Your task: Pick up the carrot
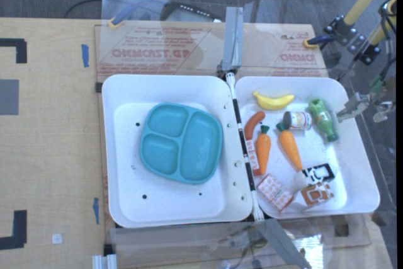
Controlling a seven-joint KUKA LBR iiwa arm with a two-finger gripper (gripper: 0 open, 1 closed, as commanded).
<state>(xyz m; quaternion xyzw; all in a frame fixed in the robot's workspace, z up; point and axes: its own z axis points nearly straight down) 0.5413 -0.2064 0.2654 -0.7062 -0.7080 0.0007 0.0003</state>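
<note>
Nothing is picked up yet: two carrots [290,147] lie in the right bin [360,154] between a sausage [253,123] and a green bottle [322,118], while the gripper [362,105] hovers at the bin's right rim, its grip impossible to tell.

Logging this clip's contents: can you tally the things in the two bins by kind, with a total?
Carrots: 2
Banana: 1
Sausage: 1
Green bottle: 1
Small can: 1
Small cartons: 2
Black-and-white piece: 1
Blue divided plate: 1
Total: 10
</note>
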